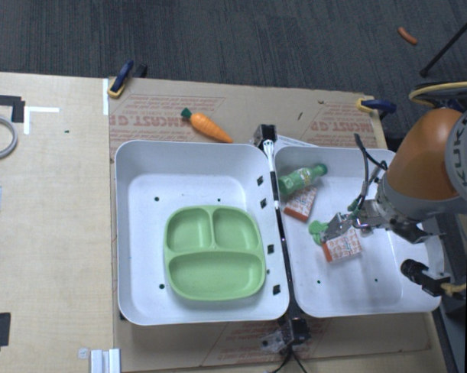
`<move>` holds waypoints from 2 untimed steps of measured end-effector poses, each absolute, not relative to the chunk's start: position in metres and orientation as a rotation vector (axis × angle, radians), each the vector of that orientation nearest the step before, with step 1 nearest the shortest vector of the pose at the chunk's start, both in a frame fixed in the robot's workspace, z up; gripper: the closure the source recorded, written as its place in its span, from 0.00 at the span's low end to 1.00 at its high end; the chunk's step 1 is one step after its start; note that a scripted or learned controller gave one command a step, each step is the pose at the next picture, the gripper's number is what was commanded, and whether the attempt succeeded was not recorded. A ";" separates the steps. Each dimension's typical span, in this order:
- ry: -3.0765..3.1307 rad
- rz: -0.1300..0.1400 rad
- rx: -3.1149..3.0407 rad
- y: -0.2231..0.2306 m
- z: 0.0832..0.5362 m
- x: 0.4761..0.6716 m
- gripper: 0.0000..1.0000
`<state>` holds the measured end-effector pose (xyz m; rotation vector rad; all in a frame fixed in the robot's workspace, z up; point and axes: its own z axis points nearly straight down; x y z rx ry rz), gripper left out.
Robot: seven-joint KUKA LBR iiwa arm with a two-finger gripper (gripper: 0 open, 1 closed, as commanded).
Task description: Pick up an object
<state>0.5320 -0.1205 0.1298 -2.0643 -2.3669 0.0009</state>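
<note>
Gripper (344, 224) low in right bin (382, 298), finger state impossible to tell; small carton (343, 245) directly under, long axis slanted.

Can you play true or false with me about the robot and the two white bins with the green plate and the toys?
1. The green divided plate lies in the left bin. True.
2. The toy carrot lies inside the right bin. False: it lies on the cardboard behind the bins, outside both.
3. The green bottle lies in the right bin. True.
4. The gripper is over the left bin. False: it is over the right bin, close to a small red and white packet.
5. There are two small packets in the right bin. True: another one lies beside the bottle.
</note>
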 end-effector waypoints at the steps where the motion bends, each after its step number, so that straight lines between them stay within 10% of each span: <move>1: -2.432 -0.009 -2.014 -0.111 0.097 0.507 0.00; 2: -2.432 -0.011 -2.019 -0.112 0.108 0.508 1.00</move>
